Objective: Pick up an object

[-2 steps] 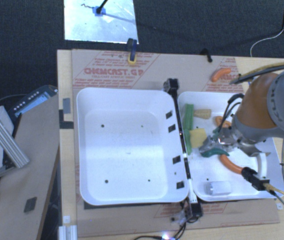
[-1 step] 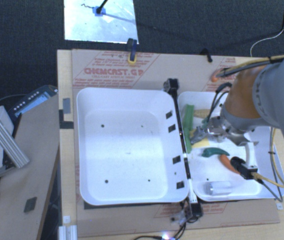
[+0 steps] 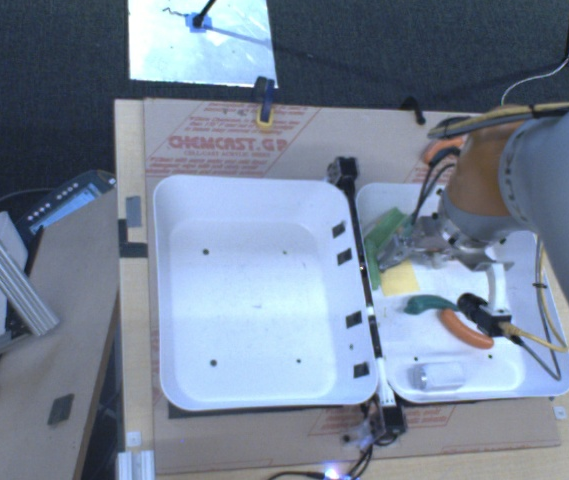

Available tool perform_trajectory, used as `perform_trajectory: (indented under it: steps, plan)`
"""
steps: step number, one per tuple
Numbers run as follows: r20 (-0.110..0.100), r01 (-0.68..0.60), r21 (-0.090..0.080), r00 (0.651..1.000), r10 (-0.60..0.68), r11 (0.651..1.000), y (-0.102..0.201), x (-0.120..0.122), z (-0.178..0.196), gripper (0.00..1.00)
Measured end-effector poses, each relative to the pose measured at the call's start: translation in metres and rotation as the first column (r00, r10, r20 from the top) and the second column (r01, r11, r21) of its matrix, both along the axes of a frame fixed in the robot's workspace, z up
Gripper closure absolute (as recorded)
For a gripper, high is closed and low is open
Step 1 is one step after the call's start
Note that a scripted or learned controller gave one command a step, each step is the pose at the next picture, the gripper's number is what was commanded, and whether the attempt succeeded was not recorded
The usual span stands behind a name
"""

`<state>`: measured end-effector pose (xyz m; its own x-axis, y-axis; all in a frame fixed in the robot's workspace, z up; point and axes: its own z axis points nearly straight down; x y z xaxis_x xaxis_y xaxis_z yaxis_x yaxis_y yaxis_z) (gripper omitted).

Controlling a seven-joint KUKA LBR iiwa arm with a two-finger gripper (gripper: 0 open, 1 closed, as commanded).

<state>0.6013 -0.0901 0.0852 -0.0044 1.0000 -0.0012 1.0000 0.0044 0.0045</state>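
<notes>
Although the grey arm with its orange band (image 3: 484,173) reaches over the right-hand shallow white bin (image 3: 539,368), no object appears lifted, so the pick seems not yet accomplished. The pale wooden worktop (image 3: 134,148) carries both bins; the left-hand shallow white bin (image 3: 254,378) lies beside the right one. The gripper (image 3: 404,253) sits low at the right bin's upper left, by a green flat piece (image 3: 384,226) and a yellow square pad (image 3: 400,280); its state cannot be told. Nearby lie a dark green curved tool (image 3: 426,305), an orange carrot-shaped object (image 3: 464,330) and a clear plastic item (image 3: 436,375). Grasping and lifting remain.
</notes>
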Motion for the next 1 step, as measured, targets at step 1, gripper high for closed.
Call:
perform_trajectory:
  steps: [1]
  plan:
    - [-0.011,0.011,0.001,1.000,-0.011,1.000,-0.0454,-0.0961,-0.0014,0.00]
